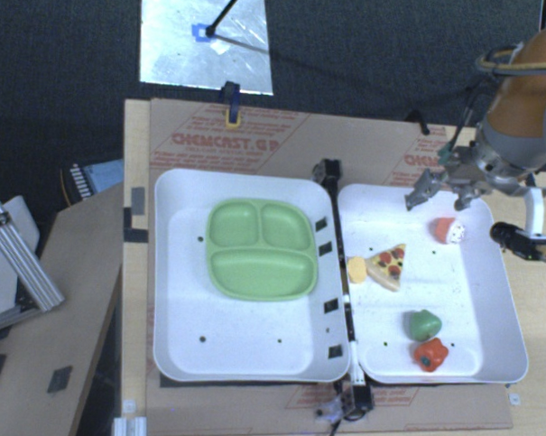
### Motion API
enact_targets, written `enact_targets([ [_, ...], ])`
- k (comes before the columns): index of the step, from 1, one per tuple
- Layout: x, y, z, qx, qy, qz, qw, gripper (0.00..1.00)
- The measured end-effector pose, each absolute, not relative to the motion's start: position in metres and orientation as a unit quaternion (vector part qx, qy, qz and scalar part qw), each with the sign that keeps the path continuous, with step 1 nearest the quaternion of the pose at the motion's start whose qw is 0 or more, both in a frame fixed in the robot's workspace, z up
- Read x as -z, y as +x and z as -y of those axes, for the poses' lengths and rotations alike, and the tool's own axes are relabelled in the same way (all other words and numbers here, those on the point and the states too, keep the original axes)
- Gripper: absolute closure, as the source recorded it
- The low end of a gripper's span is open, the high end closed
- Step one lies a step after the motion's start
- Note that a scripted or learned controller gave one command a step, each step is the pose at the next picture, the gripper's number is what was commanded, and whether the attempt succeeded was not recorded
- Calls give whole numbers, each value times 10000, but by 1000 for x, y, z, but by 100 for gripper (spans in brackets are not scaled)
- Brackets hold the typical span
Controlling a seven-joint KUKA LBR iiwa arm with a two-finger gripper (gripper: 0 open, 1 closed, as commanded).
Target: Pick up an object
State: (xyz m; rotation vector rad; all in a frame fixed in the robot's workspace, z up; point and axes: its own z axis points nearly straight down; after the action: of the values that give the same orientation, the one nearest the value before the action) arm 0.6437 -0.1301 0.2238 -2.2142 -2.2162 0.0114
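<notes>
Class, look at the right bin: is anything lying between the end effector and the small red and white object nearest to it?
Nothing visible does. The end effector hovers at the back of the right bin, and the red and white object lies just in front of it, with bare bin floor around it.

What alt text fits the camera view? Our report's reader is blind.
A grey arm's gripper hovers over the right bin's far edge, near a red-white toy; also inside lie a pizza slice, green pepper and red pepper. The left bin holds a green tray.
</notes>
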Motion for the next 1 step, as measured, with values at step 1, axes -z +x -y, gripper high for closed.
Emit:
enact_targets([
  [1, -232, 646, 130, 3, -7061, 7081, -8, 0],
])
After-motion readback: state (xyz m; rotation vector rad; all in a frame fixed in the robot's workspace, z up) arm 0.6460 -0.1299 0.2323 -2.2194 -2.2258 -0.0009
